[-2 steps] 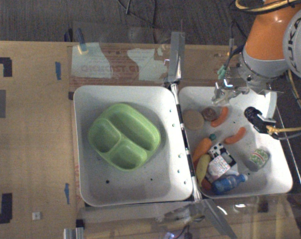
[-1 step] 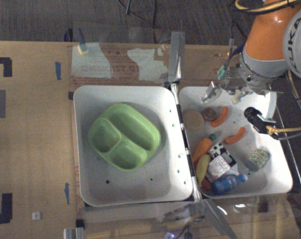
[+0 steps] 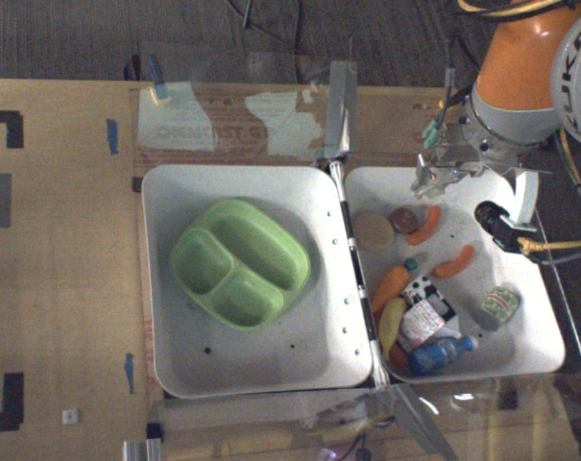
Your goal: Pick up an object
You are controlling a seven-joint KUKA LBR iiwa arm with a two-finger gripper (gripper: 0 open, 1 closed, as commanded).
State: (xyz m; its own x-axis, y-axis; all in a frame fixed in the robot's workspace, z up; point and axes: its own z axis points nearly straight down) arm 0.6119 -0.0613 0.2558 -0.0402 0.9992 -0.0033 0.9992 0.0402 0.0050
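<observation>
My gripper (image 3: 436,179) hangs over the back of the right bin (image 3: 544,349), just above and behind a small brown round piece (image 3: 403,221) and an orange sausage-shaped piece (image 3: 424,226). I see nothing in its grasp. A tan disc (image 3: 374,230) lies at the bin's left wall. Further forward are a second orange piece (image 3: 454,261), a carrot (image 3: 390,287), a black-and-white checkered item (image 3: 427,291), a yellow piece (image 3: 392,323), a white and red packet (image 3: 423,325), a blue bottle (image 3: 442,353) and a green-banded can (image 3: 499,304).
The left bin (image 3: 170,353) holds a green divided plate (image 3: 240,262) tilted across its middle. A metal divider (image 3: 340,113) runs between the bins at the back. Tan bench surface (image 3: 60,257) lies to the left.
</observation>
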